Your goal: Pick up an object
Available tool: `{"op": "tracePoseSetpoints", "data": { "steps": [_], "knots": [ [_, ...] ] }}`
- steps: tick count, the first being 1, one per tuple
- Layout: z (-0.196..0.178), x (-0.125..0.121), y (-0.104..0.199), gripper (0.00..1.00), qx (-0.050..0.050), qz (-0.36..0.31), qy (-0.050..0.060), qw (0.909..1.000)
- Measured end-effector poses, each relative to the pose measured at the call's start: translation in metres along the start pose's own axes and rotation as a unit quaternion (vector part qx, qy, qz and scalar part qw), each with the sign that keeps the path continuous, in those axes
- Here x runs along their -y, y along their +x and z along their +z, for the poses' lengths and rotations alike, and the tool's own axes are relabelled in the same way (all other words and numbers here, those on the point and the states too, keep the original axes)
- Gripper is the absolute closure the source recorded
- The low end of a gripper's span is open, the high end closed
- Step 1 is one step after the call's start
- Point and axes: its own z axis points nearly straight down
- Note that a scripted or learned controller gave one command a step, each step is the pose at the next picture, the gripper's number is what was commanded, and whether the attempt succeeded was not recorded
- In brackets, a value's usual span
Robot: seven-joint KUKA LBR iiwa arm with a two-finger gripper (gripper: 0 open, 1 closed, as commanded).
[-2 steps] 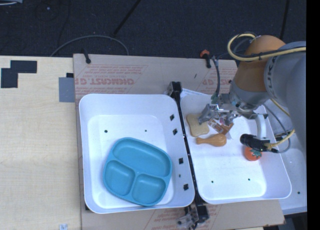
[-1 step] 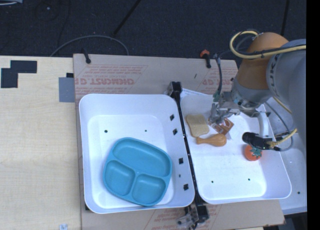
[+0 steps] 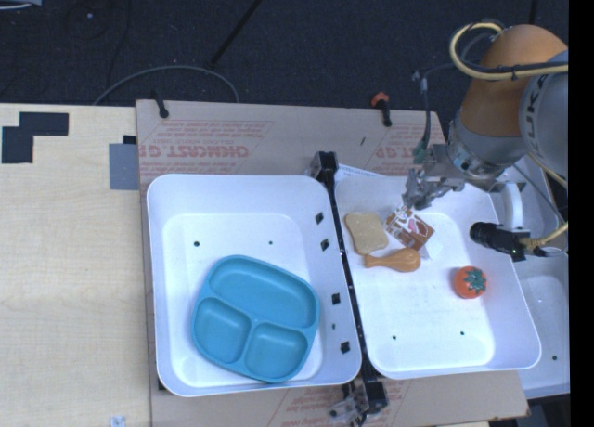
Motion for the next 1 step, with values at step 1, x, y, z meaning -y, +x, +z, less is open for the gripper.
{"op": "tracePoseSetpoints", "data": {
  "steps": [1],
  "knots": [
    [-0.0362, -0.0005, -0.0013, 1.0, 0.0, 0.0, 0.0, 1.0]
  ]
}}
